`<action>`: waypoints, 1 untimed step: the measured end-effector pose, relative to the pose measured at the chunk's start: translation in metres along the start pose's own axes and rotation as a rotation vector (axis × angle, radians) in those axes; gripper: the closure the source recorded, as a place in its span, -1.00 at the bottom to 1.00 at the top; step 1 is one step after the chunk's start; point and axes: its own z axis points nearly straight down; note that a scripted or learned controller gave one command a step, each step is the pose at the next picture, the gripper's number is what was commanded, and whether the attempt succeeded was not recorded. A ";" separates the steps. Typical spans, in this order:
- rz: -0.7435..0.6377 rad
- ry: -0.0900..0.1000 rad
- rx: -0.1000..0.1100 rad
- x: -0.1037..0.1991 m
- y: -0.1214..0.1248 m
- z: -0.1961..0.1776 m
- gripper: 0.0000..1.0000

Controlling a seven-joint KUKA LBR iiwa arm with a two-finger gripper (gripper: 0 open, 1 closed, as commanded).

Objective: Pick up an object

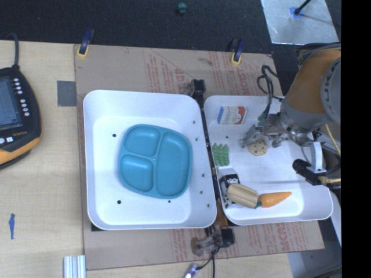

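Approach step: gripper (259, 136), fingers' spread not discernible, poised above cookie (257, 149) in right bin (313, 210); next move likely requires descent and closing on it

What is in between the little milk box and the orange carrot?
In the camera view, the round cookie lies between the milk box and the carrot, with the gripper right over it. Below that, bare white bin floor.

The grey arm (313, 97) is extended in from the right, and its gripper (259, 136) is lowered, pointing leftward.
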 end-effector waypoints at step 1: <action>0.001 -0.001 0.001 -0.001 0.000 -0.010 1.00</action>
